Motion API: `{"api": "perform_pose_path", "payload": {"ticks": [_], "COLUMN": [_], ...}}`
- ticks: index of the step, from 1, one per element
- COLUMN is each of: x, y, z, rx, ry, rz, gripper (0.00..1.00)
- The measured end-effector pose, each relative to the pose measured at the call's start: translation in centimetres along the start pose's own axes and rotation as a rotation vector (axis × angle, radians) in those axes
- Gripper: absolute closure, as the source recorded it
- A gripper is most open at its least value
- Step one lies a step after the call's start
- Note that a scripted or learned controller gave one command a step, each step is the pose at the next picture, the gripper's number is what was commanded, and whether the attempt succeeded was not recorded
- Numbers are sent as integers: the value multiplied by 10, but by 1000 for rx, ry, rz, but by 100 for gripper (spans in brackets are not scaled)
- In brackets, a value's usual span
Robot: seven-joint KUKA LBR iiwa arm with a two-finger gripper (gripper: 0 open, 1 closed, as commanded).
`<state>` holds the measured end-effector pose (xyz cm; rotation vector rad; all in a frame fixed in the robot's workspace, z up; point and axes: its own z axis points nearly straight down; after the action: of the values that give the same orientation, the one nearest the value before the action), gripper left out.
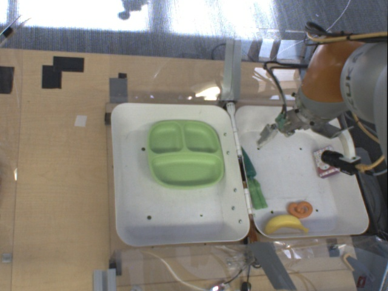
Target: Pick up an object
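Metal jaws (267,136), state unclear, hang over smooth white bin (285,174) holding curved banana (286,224).

The arm (364,77) is bulky and rounded, a pale grey shell with a broad orange band (324,71) wrapping the section above the wrist. Thin black cables loop off it near the band, and a yellowish hose runs along its top. The gripper (267,135) is small, dull grey metal, with a touch of green at its base. A white, black-tipped piece (339,156) juts out below.
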<state>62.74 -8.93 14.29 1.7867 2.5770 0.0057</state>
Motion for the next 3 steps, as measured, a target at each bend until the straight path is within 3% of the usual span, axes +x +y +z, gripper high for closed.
{"api": "perform_pose_path", "payload": {"ticks": [1, 2, 3], "x": [37, 69, 9], "y": [11, -37, -31], "z": [-44, -43, 50], "rx": [0, 3, -4], "ry": [1, 2, -3], "rz": [55, 146, 104], "gripper": [0, 0, 0]}}
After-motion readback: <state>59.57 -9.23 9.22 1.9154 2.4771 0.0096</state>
